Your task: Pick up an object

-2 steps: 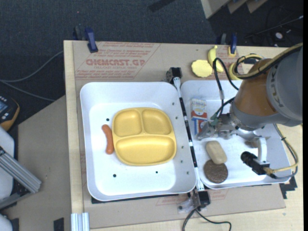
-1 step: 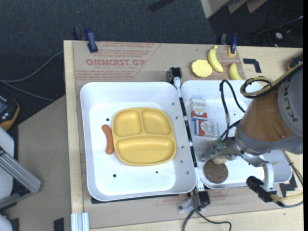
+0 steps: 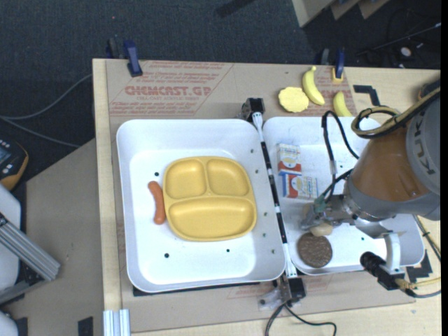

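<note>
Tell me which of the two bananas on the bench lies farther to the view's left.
The banana just right of the round yellow piece, near the blue clamp. The other banana sits lower and to the right, against the right bin's top rim.

This is a robotics lab, set up for grasping trials rather than any home or kitchen. A plywood desk [image 3: 175, 89] stamped with red maker's lettering stands on dark carpet, and blue clamps [image 3: 131, 56] grip its far edge. Two shallow white bins [image 3: 133, 187] sit side by side, joined by black clips. The food is plastic play food: a yellow divided plate [image 3: 208, 197] and a toy sausage [image 3: 158, 202] well left of the fingers [image 3: 316, 215], toy bananas [image 3: 313, 86] beyond them on the bare desk. The grey and orange industrial arm [image 3: 392, 173] trails black cables [image 3: 336, 135], and more leads run over the floor beside aluminium framing [image 3: 24, 247].
</note>
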Tool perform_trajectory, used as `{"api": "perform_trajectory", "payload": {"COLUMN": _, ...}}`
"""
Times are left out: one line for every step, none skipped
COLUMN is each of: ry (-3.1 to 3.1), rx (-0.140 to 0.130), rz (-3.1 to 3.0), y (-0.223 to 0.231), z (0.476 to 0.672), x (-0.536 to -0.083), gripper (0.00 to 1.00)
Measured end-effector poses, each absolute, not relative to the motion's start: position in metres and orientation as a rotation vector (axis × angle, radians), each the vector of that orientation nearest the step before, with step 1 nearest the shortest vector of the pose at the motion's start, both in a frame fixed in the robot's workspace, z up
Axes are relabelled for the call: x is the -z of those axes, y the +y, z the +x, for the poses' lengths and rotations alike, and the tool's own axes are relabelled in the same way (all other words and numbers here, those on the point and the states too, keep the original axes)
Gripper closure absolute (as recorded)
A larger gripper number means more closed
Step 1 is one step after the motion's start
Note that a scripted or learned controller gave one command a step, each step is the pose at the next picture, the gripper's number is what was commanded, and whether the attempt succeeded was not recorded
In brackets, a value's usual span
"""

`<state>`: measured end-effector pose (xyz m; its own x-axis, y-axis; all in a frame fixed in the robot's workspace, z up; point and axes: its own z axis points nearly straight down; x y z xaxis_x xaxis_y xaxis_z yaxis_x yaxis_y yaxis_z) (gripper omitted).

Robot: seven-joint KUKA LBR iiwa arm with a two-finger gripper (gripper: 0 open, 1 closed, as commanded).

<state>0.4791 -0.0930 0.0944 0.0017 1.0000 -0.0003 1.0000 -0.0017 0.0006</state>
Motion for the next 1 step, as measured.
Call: {"api": "perform_trajectory", "payload": {"ry": 2.226, "rx": -0.020, "rz": 2.201, "y": -0.0287, "z": 0.5586, "x": -0.1908, "gripper": 1.00}}
